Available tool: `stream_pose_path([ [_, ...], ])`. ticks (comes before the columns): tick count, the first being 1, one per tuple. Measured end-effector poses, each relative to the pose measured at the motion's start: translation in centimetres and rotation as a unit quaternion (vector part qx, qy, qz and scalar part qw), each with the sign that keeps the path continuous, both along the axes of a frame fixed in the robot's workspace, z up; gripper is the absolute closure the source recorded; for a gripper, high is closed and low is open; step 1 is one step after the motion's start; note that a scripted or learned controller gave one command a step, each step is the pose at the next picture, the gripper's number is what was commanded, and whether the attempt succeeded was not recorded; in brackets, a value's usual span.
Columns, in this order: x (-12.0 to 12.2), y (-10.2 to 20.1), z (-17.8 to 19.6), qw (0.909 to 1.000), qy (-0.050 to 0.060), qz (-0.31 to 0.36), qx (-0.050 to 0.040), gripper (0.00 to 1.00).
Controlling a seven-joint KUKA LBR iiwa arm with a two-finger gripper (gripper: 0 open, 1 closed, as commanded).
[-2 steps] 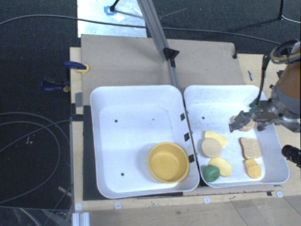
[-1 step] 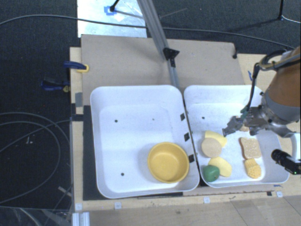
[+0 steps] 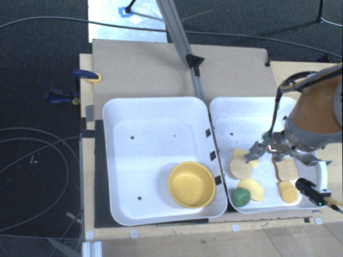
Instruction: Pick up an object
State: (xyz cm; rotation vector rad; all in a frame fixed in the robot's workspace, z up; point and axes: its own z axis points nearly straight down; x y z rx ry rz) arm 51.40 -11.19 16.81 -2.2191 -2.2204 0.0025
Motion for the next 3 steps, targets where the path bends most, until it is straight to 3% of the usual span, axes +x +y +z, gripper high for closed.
stream_pose_path([
  [1,0.4,0.1,-6.2,1.0000,-0.001,0.000,0.0005,0.00],
  [2,0.6,0.0,-4.7,1.0000,-0.004,0.000,-0.0002,1.00],
  [3,1.3,0.6,1.4,1.0000,-0.005,0.002,-0.0009,1.00],
])
